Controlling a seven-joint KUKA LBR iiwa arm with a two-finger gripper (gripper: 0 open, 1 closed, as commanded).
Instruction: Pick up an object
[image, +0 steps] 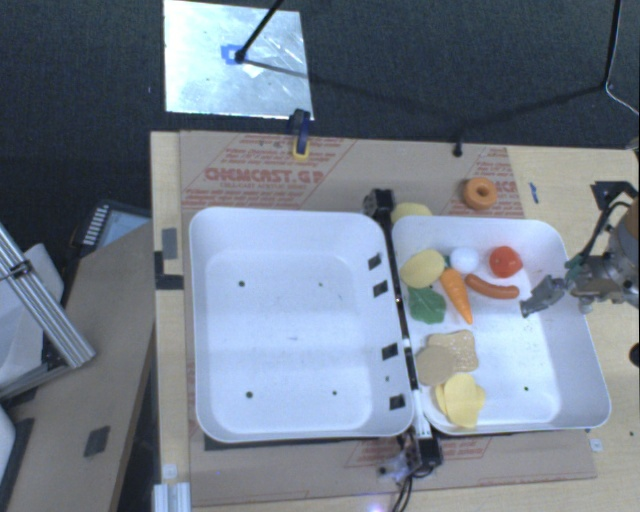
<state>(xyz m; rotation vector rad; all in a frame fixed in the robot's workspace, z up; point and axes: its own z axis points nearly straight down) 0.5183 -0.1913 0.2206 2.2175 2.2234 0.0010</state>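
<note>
Task status: no object is lifted; the pick is not yet made. All items lie in the right bin (585, 390), at its left half. Nearest the camera: yellow chips (461, 399), then a bread slice (447, 355). Further back: green leaf (428, 305), carrot (457, 294), sausage (492, 289), yellow potato (423, 267), white egg (464, 260), tomato (506, 261). The gripper (544, 296) sits just right of the sausage, nothing between its fingers; their spread cannot be told. Items crowd closely, hindering a clean grasp. Beyond the bins, a doughnut (480, 193) rests on the bench (250, 170).
</note>
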